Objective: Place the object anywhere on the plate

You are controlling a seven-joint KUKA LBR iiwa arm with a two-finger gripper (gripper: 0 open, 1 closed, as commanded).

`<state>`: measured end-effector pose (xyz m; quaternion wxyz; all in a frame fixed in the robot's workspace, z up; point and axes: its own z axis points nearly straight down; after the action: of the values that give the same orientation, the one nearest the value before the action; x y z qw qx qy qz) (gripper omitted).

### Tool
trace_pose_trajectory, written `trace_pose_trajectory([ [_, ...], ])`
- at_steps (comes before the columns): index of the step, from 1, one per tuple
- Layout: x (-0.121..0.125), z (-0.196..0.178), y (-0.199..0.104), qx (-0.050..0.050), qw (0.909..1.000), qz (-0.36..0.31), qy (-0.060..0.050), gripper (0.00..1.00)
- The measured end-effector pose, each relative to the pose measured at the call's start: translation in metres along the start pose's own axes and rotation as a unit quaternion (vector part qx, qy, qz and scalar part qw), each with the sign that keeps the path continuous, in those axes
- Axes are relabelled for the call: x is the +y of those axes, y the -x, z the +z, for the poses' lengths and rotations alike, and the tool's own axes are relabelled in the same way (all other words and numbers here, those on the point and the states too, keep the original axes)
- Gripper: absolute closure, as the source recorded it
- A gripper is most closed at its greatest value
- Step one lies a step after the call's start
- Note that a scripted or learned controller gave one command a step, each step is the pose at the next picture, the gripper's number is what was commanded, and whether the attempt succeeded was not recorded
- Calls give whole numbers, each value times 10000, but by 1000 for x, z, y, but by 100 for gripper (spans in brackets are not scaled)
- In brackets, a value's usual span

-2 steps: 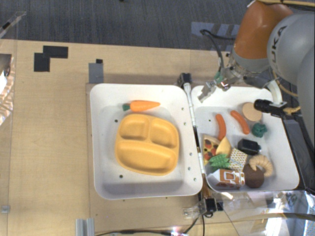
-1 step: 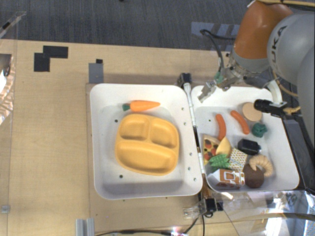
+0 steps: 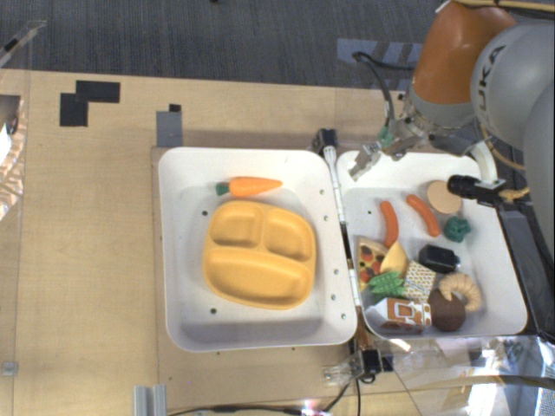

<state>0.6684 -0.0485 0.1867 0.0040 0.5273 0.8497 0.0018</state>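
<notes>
A yellow divided plate (image 3: 260, 254) lies in the middle of the left white bin (image 3: 182, 232), with nothing in its compartments. An orange toy carrot (image 3: 253, 185) with a green top lies on the bin floor just beyond the plate's far rim, not on the plate. My gripper (image 3: 375, 152) hangs over the far left corner of the right bin (image 3: 512, 276), close to the divider between the bins. I see nothing hanging from it. It is well to the right of the carrot and the plate.
The right bin holds several toy foods: two red sausages (image 3: 389, 222), a tan disc (image 3: 443, 198), a green broccoli piece (image 3: 457, 228), a black item (image 3: 438, 256), a pizza slice (image 3: 373, 256), a croissant (image 3: 460, 291) and a small carton (image 3: 401, 313). The grey arm (image 3: 486, 68) spans the top right.
</notes>
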Motion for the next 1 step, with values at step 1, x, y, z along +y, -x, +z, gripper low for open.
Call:
trace_pose_trajectory([
  [1,0,0,0,0,10000,0,0,0],
])
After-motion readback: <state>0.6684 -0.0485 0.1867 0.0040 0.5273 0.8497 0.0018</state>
